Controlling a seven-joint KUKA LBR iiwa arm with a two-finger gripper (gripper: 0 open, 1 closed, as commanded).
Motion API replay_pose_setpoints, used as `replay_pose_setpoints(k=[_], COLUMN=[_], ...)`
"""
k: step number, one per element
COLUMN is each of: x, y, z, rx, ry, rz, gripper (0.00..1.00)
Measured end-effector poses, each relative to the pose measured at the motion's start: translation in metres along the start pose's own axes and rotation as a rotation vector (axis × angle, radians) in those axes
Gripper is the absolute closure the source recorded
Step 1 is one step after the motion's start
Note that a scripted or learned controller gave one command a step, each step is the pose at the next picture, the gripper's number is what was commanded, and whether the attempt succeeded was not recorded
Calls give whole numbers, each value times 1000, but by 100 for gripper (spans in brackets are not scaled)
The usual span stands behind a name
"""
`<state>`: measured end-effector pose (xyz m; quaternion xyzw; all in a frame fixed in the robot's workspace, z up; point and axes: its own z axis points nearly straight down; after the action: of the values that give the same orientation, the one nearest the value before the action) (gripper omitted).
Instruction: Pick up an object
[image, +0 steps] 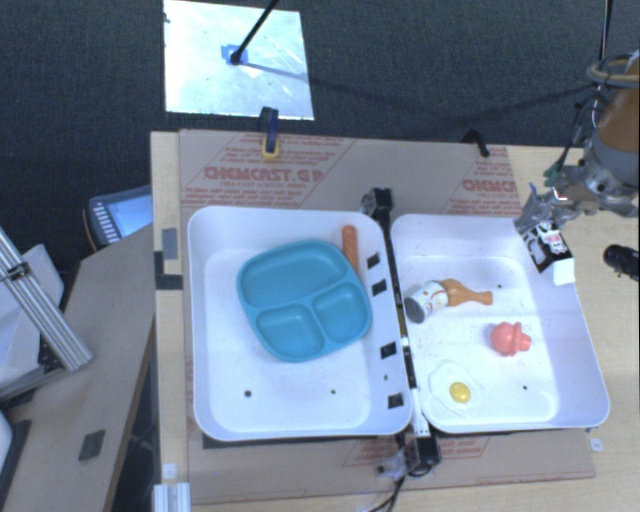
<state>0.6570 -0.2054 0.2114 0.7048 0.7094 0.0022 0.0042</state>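
Seen from above at a slant, two shallow white plastic bins sit side by side on a worktop (560, 165). The left bin (215, 330) holds a blue plastic divided plate (303, 298), with a slim orange sausage-shaped toy (349, 243) touching the plate's far edge. The right bin (570, 350) holds a small brown-and-white bottle (447, 296) lying on its side, a pink rounded toy (509, 338) and a fried-egg toy (454, 386). The grey arm's tool (545, 225) hangs above the right bin's far right rim, apart from every object; how it is set cannot be told.
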Motion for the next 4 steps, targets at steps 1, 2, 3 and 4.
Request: replay_pose_setpoints(k=[1,2,3,4], x=[0,54,113,159], y=[1,-13,-30,-51], z=[-5,-15,-14,-24], rx=[5,8,9,9], ry=[2,4,5,5], rz=[0,-2,-3,-2], gripper=[100,100,100,100])
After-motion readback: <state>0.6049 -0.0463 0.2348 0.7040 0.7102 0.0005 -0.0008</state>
